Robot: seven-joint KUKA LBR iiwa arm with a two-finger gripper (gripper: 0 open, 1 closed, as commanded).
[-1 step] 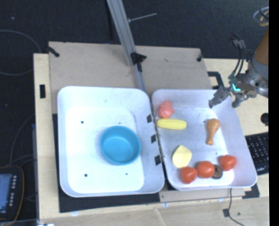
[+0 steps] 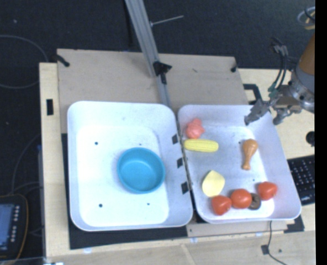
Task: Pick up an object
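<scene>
The right bin (image 2: 274,148) holds several toy foods: a pink piece (image 2: 195,128), a yellow corn cob (image 2: 201,146), an orange drumstick (image 2: 248,152), a pale yellow lemon-like piece (image 2: 212,183), three red tomato-like pieces (image 2: 241,198) and a small dark piece (image 2: 255,202). My gripper (image 2: 265,115) hangs over the bin's far right corner, above and right of the drumstick. Its fingers stand spread apart with nothing between them.
The left bin (image 2: 86,148) holds a blue bowl (image 2: 141,170). A grey metal pole (image 2: 144,35) slants up from between the bins. A keyboard (image 2: 304,178) lies at the right edge, and a small screen (image 2: 0,228) sits at the lower left.
</scene>
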